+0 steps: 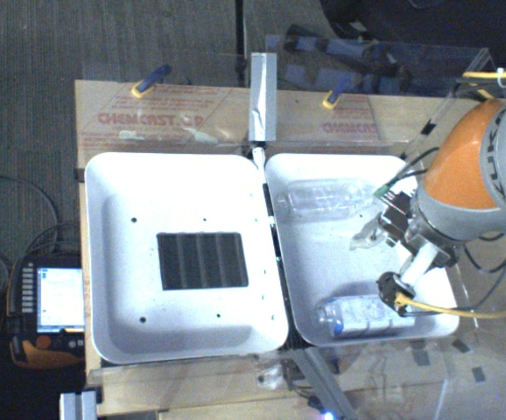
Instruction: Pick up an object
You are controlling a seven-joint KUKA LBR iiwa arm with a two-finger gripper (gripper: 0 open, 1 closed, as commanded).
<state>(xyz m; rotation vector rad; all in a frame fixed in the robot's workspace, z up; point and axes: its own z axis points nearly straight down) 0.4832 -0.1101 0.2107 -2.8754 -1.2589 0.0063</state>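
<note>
The pick is not done yet: the gripper (372,231) hangs in the right bin (323,265), at middle right of the frame, just beside the upper clear bottle (323,199) and above the lower clear bottle (354,315), and I cannot tell if it is wide or narrow.

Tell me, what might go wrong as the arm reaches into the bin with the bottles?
The back bottle and the front bottle, both clear plastic, lie on their sides and may roll away when touched. The gripper hangs between them over the right bin, so it might come up with nothing.
</note>
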